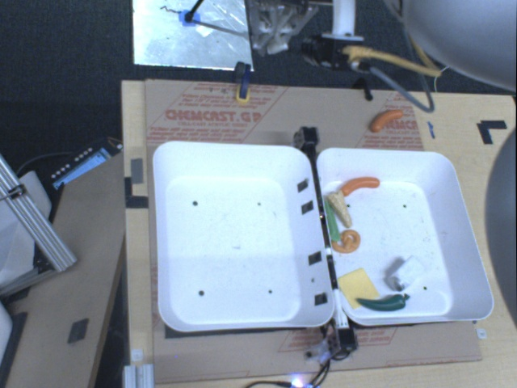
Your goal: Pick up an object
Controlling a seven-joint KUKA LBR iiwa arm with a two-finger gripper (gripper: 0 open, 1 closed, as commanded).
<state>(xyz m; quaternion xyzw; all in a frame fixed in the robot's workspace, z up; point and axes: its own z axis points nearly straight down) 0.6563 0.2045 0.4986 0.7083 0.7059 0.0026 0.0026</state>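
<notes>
End effector hung at the far edge; finger state could not be told. Right white bin held the objects. Best target: isolated curved orange sausage-shaped toy, approached vertically.

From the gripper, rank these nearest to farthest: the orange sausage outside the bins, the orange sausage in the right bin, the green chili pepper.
Measured from the gripper:
1. Orange sausage outside the bins, on the board behind the right bin.
2. Orange sausage in the right bin, far side.
3. Green chili pepper, near edge.

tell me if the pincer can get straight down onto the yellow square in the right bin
Probably yes. The yellow square lies flat and uncovered, with the green pepper just below it and the bin's dividing wall close beside it. The pincer hangs above the bins.
</notes>
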